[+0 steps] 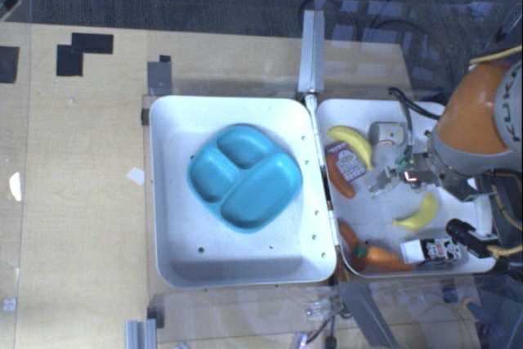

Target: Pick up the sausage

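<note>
**Sausage not yet lifted: pick outstanding**

Sausage, reddish-brown and oblong with a printed label across its middle [343,169], lying flat on the floor of the right-hand shallow white bin [359,226], close against the bin's left wall. Touching or nearly touching the curved yellow banana [353,142] just above and to its right; exact contact not determinable. Untouched, as far as can be judged.

Two-finger gripper [394,173] positioned low over the middle of the same bin, to the right of the sausage and apart from it. Nothing seen between the fingers. Degree of opening cannot be told: fingertips too small and cluttered to read.

Also in the right bin: second yellow banana [419,212], grey boxy item [387,132], orange carrot [384,259], small white packet [435,250]. Blue three-compartment plate [245,176] in the left-hand white bin [172,200], not relevant to the pick.

Assessment: early stage. Remaining, in order: shift left over the sausage, descend, close, lift. Crowding from banana and bin wall noted as a likely hindrance to a clean grasp.
</note>
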Tool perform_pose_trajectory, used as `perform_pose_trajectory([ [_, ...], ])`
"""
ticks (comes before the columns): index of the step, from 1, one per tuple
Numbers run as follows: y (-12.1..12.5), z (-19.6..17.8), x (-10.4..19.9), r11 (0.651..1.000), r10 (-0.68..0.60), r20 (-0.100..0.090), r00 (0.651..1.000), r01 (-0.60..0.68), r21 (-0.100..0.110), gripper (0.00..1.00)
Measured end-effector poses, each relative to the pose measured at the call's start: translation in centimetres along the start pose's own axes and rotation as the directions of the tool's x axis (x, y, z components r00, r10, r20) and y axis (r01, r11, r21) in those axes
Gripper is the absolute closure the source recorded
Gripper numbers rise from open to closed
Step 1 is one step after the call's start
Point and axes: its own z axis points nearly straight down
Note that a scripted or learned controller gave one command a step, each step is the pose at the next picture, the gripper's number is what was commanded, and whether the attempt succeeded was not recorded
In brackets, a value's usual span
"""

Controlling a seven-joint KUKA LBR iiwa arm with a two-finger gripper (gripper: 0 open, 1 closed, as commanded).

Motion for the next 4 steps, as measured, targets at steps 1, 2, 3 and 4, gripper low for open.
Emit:
perform_pose_trajectory([
  [1, 6.6, -6.4, -3.1, 0.952, -0.306, 0.002, 0.952, 0.306, -0.002, 0.0],
  [2, -0.4, 3.2, -3.3, 0.939, -0.344, 0.003, 0.939, 0.344, -0.004, 0.0],
  [3, -4.8, 3.1, -0.3, 0.969, -0.247, 0.007, 0.969, 0.247, -0.01, 0.0],
  [4, -5.5, -4.8, -6.2, 0.954, -0.301, 0.003, 0.954, 0.301, -0.002, 0.0],
])
